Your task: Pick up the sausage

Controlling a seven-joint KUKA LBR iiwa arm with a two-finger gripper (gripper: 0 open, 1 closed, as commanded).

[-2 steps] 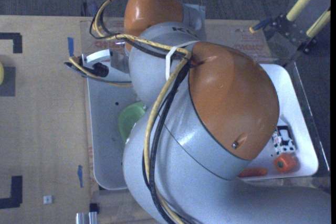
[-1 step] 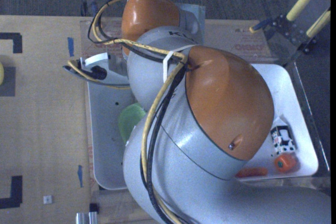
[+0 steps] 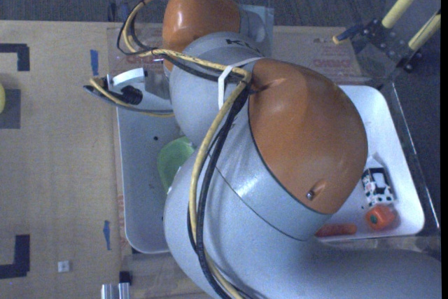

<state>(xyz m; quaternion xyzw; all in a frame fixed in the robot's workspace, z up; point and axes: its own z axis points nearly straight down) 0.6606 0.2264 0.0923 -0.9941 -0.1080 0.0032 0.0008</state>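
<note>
A slim reddish-orange piece that looks like the sausage lies flat near the front edge of the right bin, partly tucked under the arm's outline. My grey arm with its large orange joint cover spans most of the picture and reaches over the left bin. The arm's upper orange band sits above that bin's far end, well away from the sausage. The arm's bulk covers whatever lies beneath it.
An orange round item and a small black-and-white object lie beside the sausage in the right bin. A light green object peeks out in the left bin. Yellow and black cables loop off the arm's left side.
</note>
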